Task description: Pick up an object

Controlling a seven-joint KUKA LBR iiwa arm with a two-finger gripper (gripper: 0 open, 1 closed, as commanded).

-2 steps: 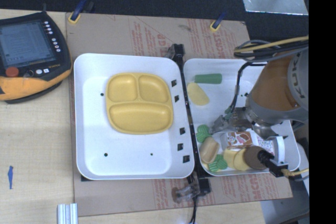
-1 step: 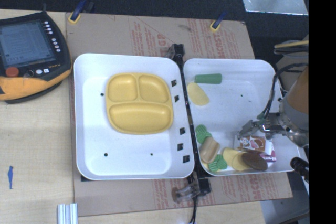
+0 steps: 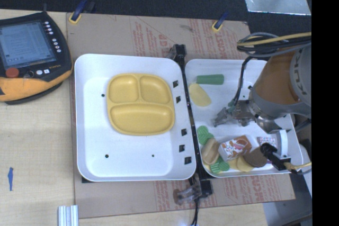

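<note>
Cardboard-topped bench [image 3: 132, 39] with two white bins, gripper [image 3: 225, 116] spread open and holding nothing, low in right bin [image 3: 233, 67] centre beside yellow piece [image 3: 199, 95], toys heaped near front edge; approach step, next descend and close.

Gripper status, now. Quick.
Gripper: over the right bin, near the pale yellow piece; nothing seen between its fingers; open or shut cannot be told.

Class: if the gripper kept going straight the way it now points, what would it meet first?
The gripper points left across the right bin. Probably bare bin floor first, just below the pale yellow piece; depth is unclear from above.
</note>
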